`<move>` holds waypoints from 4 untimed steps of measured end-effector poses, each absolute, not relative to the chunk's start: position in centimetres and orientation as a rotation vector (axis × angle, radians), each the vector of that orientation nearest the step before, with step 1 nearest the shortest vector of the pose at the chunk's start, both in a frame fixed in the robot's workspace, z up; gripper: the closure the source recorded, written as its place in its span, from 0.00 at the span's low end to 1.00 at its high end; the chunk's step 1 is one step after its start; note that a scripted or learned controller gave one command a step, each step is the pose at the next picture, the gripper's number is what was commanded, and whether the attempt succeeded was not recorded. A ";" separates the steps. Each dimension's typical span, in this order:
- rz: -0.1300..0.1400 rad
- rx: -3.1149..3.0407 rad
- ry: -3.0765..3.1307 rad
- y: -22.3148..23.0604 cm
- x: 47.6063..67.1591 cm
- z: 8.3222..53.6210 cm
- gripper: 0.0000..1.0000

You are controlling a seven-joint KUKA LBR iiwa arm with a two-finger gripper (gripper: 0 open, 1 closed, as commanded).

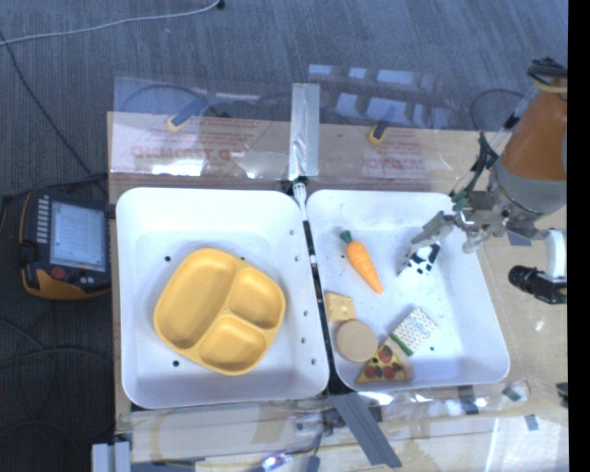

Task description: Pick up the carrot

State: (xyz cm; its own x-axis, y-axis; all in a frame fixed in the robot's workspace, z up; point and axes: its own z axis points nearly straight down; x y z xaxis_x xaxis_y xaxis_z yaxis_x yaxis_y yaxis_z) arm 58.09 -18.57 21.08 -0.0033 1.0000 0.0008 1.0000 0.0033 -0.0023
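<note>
Carrot (pixel 363 263) lies in the right bin (pixel 479 313), to the left of the claw (pixel 447 226) and apart from it. Claw fingers stand apart, gripping nothing, over the bin's right part, just above a black-and-white cow toy (pixel 420 261).

Dark grey carpet (pixel 230 46) covers the floor around the surface (pixel 138 152), which is pale wood-coloured with clear plastic sheeting (pixel 221 138) taped across its far edge. A thin pale cable (pixel 101 23) trails over the carpet, far to the left of the tool. A handheld control pendant (pixel 69 244) with a lit screen lies on the floor, well left of the tool. Light is even and soft.
</note>
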 end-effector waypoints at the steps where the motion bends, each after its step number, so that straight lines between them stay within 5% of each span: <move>1: 0.000 -2.068 -2.370 -15.0 61.0 13.1 0.00; 2: 0.001 -1.815 -2.564 -10.1 59.5 10.9 0.00; 3: -0.001 -1.815 -2.562 -10.1 59.5 11.7 1.00; 4: 0.001 -1.637 -2.682 -5.6 59.6 18.3 1.00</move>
